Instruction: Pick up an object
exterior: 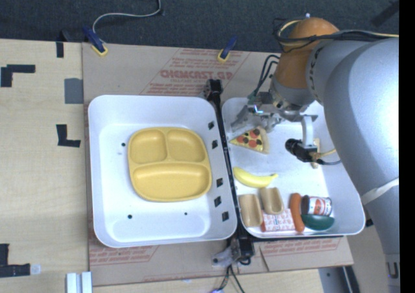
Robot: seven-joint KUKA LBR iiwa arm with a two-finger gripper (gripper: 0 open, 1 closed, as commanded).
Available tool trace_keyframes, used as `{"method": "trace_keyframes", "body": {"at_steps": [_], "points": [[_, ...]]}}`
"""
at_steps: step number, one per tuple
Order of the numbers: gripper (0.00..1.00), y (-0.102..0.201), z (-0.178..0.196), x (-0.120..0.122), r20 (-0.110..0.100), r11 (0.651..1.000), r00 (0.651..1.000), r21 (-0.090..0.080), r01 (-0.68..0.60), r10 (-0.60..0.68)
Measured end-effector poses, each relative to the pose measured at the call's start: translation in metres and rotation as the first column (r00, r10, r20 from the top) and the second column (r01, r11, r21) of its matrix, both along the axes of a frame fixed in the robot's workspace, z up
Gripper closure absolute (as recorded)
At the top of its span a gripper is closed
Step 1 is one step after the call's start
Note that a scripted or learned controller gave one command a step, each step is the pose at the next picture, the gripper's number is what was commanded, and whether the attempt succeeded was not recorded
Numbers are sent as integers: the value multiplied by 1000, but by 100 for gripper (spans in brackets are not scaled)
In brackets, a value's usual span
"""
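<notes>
Bins sit side by side on the bench, and going from the left, the left bin [104,175] carries a yellow divided tray [170,163] lying flat near its middle, well clear of the arm. It is broad and shallow, probably stiff plastic, and its low rim would give two fingers little to bite on.

Across the divider, the right bin [350,210] carries the smaller things. A pizza slice [252,140] lies flat near the bin's upper left corner, just under the gripper [262,111]; it looks like a light, rigid toy, thin enough that the fingers would have to close across its edges, not from above. Below it a banana [254,178] lies along the left wall, curved and smooth, light, best taken across its middle where it is narrowest to span. Along the bottom edge sit a hot dog bun [260,203], a small red and white packet [277,222], a sausage [296,212], a small can [318,206] and a dark green piece [318,222], packed close together, so a grasp there risks nudging neighbours.

The gripper hangs over the upper left part of the right bin, beside the pizza slice, and nothing is seen between its fingers. Whether they are spread or closed I cannot tell. The pizza slice seems the likeliest target.
</notes>
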State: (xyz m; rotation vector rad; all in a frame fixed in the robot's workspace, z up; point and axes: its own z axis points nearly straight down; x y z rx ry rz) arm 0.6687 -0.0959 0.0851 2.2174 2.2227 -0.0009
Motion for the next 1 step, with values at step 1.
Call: {"method": "trace_keyframes", "body": {"at_steps": [1], "points": [[0, 1, 0, 0, 0, 1000, 1000, -1, 2, -2]]}}
